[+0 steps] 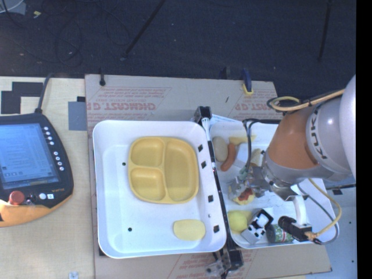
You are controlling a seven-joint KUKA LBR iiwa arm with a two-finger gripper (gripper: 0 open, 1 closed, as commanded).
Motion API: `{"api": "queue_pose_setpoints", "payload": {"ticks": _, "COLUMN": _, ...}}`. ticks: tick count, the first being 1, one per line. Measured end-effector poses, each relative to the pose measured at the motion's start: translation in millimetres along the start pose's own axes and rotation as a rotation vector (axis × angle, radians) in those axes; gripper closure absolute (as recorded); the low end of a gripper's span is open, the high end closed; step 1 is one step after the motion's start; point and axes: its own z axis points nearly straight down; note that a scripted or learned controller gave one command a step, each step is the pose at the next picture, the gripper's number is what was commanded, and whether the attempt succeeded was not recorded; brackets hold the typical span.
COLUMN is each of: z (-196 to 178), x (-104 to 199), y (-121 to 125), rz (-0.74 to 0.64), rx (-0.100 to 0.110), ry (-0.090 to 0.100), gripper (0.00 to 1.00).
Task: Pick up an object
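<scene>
In right bin [325, 237], gripper [247, 185] (metallic) over rounded toys.

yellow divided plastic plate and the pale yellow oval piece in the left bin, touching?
Apart. The camera view shows bare white bin floor between the yellow divided plastic plate and the pale yellow oval piece.

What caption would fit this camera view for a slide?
KUKA arm lowers its gripper into the right bin of toys; yellow tray lies in the left bin.

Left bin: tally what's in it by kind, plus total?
Yellow divided tray: 1
Pale yellow oval piece: 1
Total in the left bin: 2
</scene>
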Motion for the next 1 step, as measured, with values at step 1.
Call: {"api": "queue_pose_setpoints", "payload": {"ticks": 1, "z": -93.5, "x": 43.0, "y": 33.0, "rz": -0.007, "rx": -0.010, "ry": -0.004, "gripper": 1.00}}
